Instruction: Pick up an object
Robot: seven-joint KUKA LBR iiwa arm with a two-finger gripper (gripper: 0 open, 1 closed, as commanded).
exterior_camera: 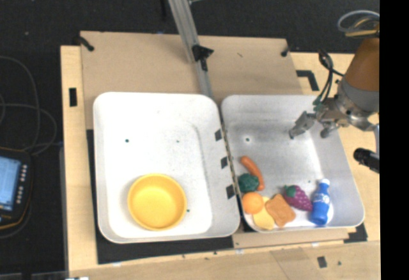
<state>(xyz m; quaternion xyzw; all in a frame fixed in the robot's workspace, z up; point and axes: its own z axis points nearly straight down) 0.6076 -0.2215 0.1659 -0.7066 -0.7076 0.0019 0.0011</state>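
The right bin (268, 120) holds several toy items along its near edge. An orange carrot (251, 166) lies beside a dark green piece (247, 182). Below them sit an orange fruit (252, 202), a tan bread slice (280, 209), a purple grape bunch (297, 197) and a blue bottle (321, 202). My gripper (311, 132) hangs over the bin's far right part, well apart from the items. Its fingers are spread open with nothing between them.
A yellow bowl (156, 201) sits in the near part of the left bin (153, 119). A metal pole (185, 23) slants across the bench behind the bins. A tablet (9, 186) lies off the bench at the left.
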